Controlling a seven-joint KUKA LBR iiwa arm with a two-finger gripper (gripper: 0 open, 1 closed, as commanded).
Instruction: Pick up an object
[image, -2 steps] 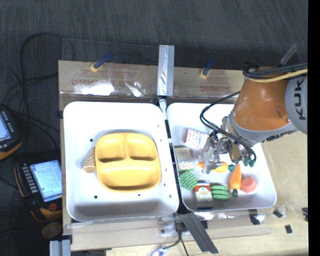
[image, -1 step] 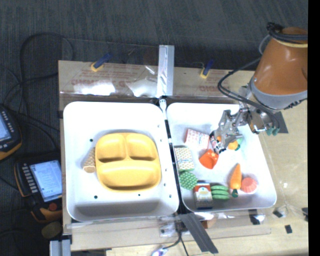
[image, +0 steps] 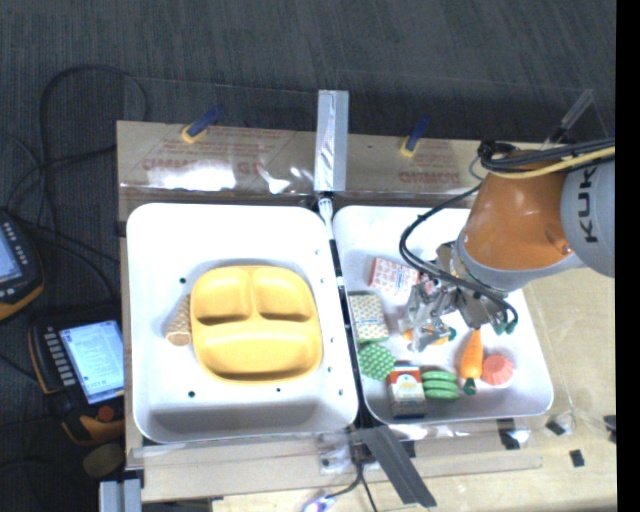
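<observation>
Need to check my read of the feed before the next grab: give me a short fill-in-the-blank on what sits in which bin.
1. The yellow divided tray lies in the ____ bin.
2. The toy carrot is coloured ____.
3. The gripper hangs over the ____ bin.
4. The cone-shaped toy touches the tray's ____ edge.

Missing words: left; orange; right; left
</observation>
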